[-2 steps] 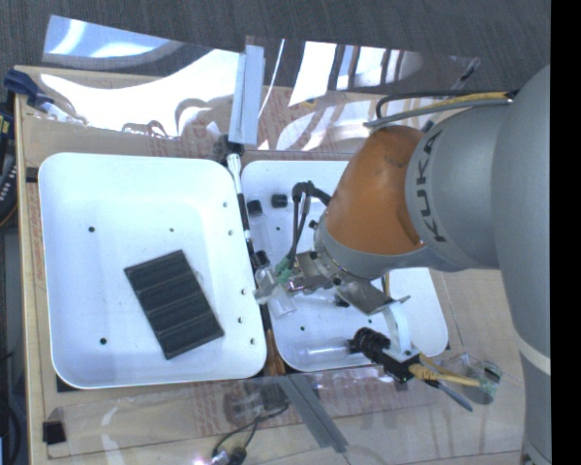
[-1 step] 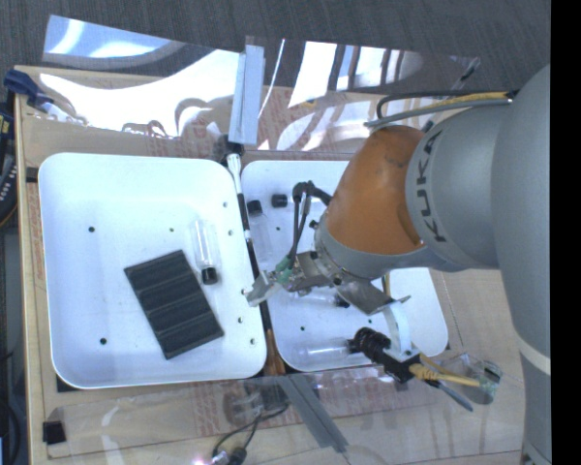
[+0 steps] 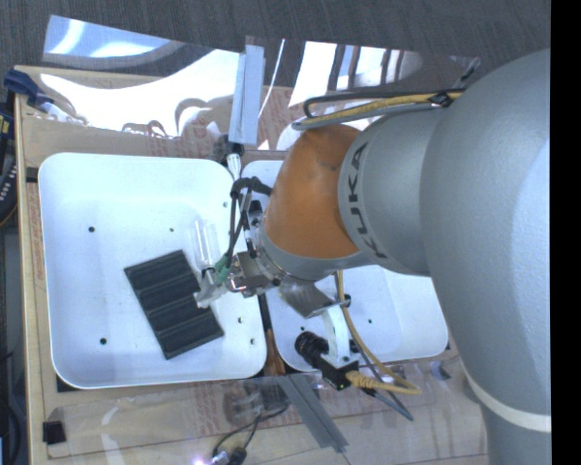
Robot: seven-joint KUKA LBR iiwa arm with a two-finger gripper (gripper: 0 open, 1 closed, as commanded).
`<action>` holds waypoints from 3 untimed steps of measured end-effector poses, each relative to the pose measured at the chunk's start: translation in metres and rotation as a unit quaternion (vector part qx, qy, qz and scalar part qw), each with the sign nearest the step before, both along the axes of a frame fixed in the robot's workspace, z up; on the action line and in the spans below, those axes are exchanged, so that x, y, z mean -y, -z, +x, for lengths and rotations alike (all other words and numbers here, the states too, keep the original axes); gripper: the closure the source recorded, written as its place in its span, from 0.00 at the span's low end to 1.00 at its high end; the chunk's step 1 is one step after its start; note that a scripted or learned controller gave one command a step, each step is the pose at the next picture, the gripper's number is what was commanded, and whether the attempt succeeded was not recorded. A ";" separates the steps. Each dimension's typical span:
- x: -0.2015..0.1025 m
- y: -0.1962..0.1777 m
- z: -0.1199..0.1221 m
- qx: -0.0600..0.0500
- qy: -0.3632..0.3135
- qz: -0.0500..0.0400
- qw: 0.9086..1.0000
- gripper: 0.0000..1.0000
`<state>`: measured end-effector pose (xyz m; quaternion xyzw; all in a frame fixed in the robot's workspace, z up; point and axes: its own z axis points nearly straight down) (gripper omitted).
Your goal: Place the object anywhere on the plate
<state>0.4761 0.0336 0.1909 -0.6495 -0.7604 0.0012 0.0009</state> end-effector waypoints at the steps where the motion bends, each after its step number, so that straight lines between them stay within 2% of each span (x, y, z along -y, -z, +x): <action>1: 0.001 0.000 0.136 0.000 0.021 0.000 1.000 0.00; 2: -0.081 0.017 0.054 -0.002 0.097 0.000 0.995 0.00; 3: -0.086 -0.034 0.129 -0.001 0.348 -0.001 0.938 0.00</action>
